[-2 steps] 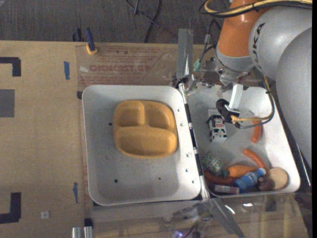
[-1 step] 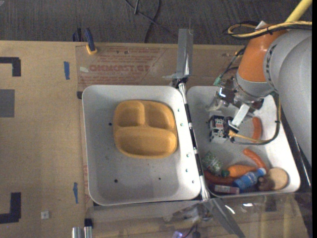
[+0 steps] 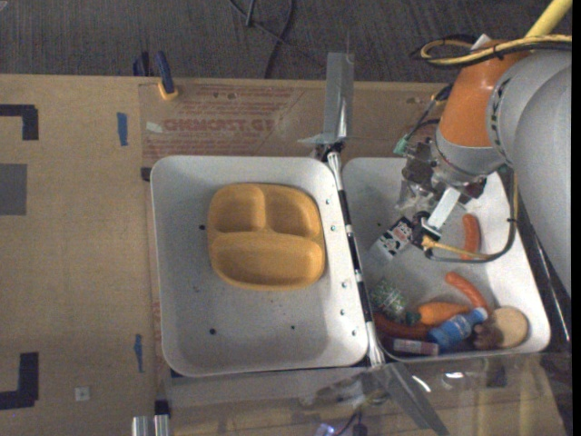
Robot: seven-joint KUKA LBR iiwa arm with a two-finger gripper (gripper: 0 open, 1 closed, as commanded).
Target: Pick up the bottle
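the gripper [image 3: 419,228] hangs over the right bin [image 3: 368,184], well above the blue bottle [image 3: 457,327] at the bin's near edge, grip unreadable.

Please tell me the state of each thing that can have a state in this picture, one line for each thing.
claw: over the right bin, a small black-and-white carton at its tip
bottle: lying on its side among the food pieces, not picked up
yellow tray: lying flat in the left bin
right bin: holds the bottle, toy food
left bin: holds the tray
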